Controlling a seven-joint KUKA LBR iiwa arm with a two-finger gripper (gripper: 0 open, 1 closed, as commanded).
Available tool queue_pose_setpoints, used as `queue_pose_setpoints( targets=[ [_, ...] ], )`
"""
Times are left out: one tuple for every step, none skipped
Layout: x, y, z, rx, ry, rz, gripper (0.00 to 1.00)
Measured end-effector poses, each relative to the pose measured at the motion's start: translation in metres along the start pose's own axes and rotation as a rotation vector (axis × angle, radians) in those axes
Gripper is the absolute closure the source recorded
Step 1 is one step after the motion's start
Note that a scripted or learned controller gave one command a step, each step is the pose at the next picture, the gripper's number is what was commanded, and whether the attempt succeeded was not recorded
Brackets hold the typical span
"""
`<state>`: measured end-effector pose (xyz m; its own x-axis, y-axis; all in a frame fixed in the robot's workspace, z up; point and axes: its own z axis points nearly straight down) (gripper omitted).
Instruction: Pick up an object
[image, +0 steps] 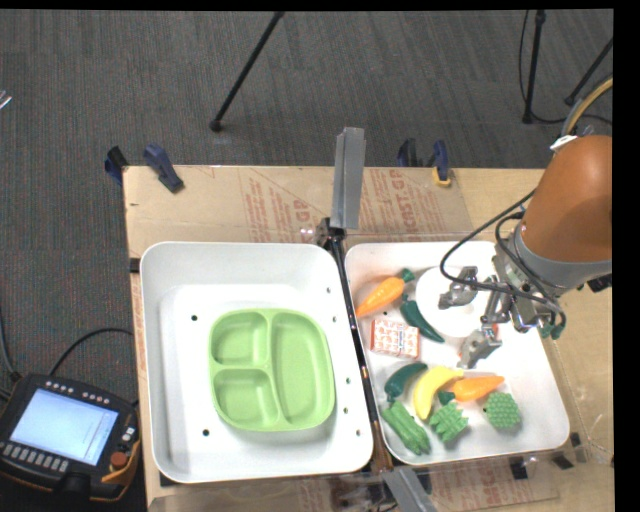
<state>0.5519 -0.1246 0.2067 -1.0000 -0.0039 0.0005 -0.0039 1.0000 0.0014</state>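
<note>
Presently, operator, your claw (477, 322) hangs spread and grasping nothing over the right bin (556, 400), above a white plate (442, 298). Below it lie banana (432, 388), carrot (478, 386) and broccoli (503, 411). Left bin (170, 280): green divided tray (270, 370).

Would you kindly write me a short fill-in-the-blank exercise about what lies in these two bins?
1. The green tray lies in the ____ bin.
2. The tray has ____ compartments.
3. The banana lies in the ____ bin, below the gripper.
4. The carrot beside the white plate is ____ in colour.

Missing words: left; three; right; orange
</note>
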Motion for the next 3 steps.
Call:
queue_pose_setpoints(
  targets=[
    [0.010, 0.042, 0.112, 0.000, -0.003, -0.019, 0.00],
    [0.066, 0.032, 0.118, 0.002, -0.007, 0.084, 0.00],
    [0.071, 0.038, 0.115, 0.009, -0.020, 0.252, 0.00]
  ],
)
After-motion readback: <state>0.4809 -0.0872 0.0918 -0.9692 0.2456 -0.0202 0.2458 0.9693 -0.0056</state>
